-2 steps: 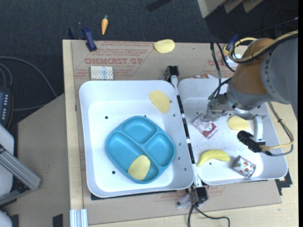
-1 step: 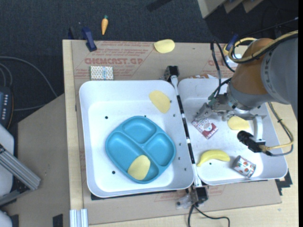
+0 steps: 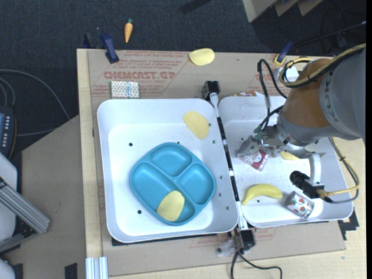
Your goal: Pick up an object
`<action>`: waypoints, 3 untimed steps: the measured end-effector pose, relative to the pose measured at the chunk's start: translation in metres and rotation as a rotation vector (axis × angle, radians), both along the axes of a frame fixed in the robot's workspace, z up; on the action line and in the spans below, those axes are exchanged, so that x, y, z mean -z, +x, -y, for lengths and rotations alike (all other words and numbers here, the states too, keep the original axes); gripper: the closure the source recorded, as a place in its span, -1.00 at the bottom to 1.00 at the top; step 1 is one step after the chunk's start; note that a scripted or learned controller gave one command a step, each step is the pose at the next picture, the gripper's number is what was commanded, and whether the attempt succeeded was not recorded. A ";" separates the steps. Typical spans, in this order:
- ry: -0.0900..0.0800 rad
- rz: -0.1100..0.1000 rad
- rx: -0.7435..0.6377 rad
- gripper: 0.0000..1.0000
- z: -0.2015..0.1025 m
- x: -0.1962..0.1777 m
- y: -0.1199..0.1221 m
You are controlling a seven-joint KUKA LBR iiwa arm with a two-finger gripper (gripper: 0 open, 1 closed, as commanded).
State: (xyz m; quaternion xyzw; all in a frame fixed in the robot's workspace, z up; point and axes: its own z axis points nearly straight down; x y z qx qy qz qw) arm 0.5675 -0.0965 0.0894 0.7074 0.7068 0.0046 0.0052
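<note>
The arm [image 3: 325, 106] is seen reaching in from the right, its grey body and orange band held over the far right part of the right bin [image 3: 247, 106]. The wrist is bent downward and toward the left, so that the end effector [image 3: 260, 143] is brought low over the middle of that bin, near the wall shared with the left bin [image 3: 107, 156]. Whether the end effector is spread or pressed together cannot be told, since its tips are masked by the wrist and cables.

A crumpled packet [image 3: 254, 157], silver and red, is found right at the end effector's tip; contact cannot be confirmed, and no grasp is shown. A small yellow piece [image 3: 289, 154] is seen just beside the wrist. Nearer the front edge, a banana [image 3: 261, 193] and a small can [image 3: 300, 204] are laid on the bin floor, apart from the end effector.

In the left bin, a blue divided plate [image 3: 174, 176] is set, with a yellow item [image 3: 171, 206] in its front compartment.
</note>
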 end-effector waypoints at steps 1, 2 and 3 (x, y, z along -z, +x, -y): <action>-0.006 0.001 0.002 1.00 0.003 -0.010 0.000; -0.006 0.001 0.002 -1.00 0.003 -0.010 0.000; 0.000 -0.016 0.002 -1.00 0.094 -0.003 -0.076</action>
